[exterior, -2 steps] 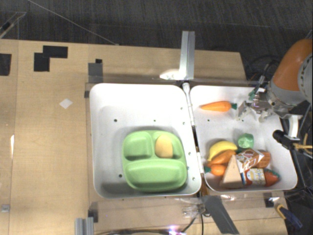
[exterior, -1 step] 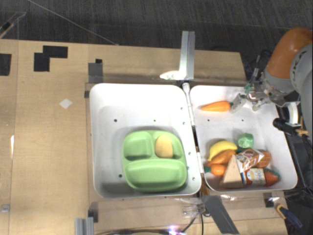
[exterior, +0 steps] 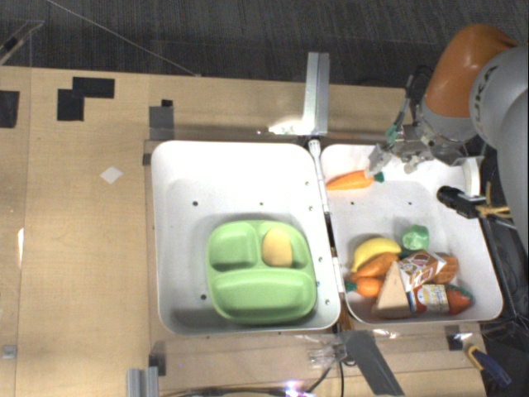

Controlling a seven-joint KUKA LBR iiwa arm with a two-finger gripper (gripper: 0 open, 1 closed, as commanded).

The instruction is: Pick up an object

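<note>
End effector [exterior: 395, 153] poised high over right bin [exterior: 475, 246], carrot [exterior: 349, 181] just below-left as likely target; finger state unreadable.

Bright, even overhead light. Glare washes out the white bins [exterior: 248, 172], and soft shadows sit inside their walls. The picture is slightly soft throughout.

The grey arm with the orange band [exterior: 483, 73] is cut off by the right edge. A crinkled snack packet [exterior: 426, 281] hides part of the orange toy [exterior: 369, 286] beneath it.
</note>
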